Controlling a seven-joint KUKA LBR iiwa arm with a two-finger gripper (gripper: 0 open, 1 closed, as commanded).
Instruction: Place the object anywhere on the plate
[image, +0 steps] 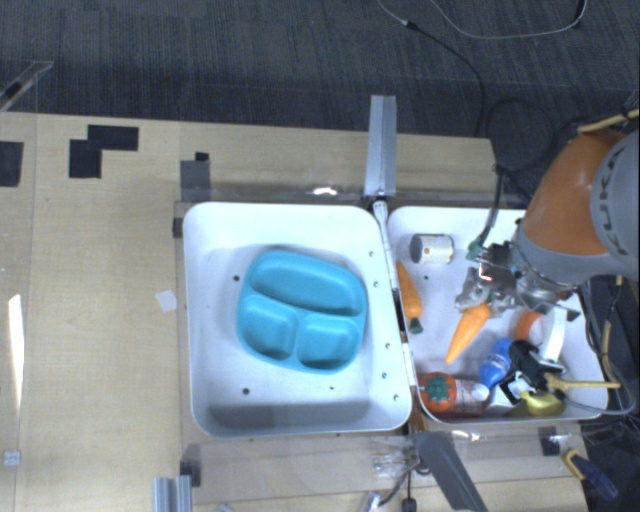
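I can't tell the tool's (487, 291) state above the carrot (466, 331); I'd confirm grip, lift clear, cross to the plate (300, 307)

A sky-blue plate (300, 307) sits in the left white bin (210, 400). Right of the plate, the other white bin (440, 220) holds an orange carrot (466, 331), a white cylinder (434, 248) and a blue bottle (494, 366); the arm's band (560, 205) is orange.

Even, bright overhead light, soft shadow inside the left bin (215, 400) along its near wall, small glare on its far rim, white streak of glare on the bench (80, 330) at left, slightly soft focus throughout.
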